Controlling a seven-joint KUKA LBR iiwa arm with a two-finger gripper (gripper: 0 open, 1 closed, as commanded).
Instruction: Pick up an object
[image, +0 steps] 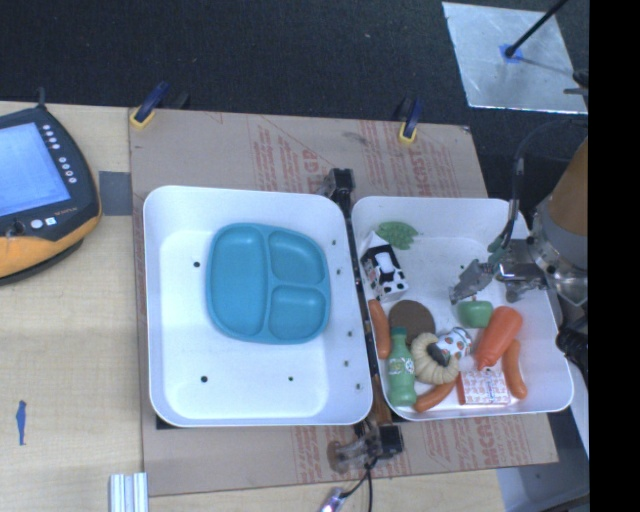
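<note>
Gripper: the gripper (478, 283) is seen low over the right bin (450, 215), reached in from the right edge; its dark fingers are splayed apart, with nothing seen between them
Nearest thing: a small green piece (476, 313) lies just below the fingertips in the view, touching or nearly touching them; it is judged the likeliest thing to be picked
Bearing: from the gripper the green piece lies towards the near side of the bin, slightly to the view's right
Long axis: the green piece is short and rounded, so no clear axis can be read; the orange carrot (498, 336) just beside it runs slantwise, from upper right to lower left
Neighbours: a round brown piece (411, 318), a green bottle (401, 368), a ring-shaped pastry (437, 358) and a cow-patterned box (383, 270) are crowded to the view's left of it; a green leaf (399, 234) lies apart at the far side
Surface: smooth white bin floor, shallow walls
Room: bare floor is left at the far side of the gripper; towards the carrot little room is left, so a finger could be blocked or the carrot nudged
Other bin: the left bin (175, 300) bears a blue divided plate (268, 283), well apart from the gripper
Progress: nothing is judged to be lifted yet
</note>
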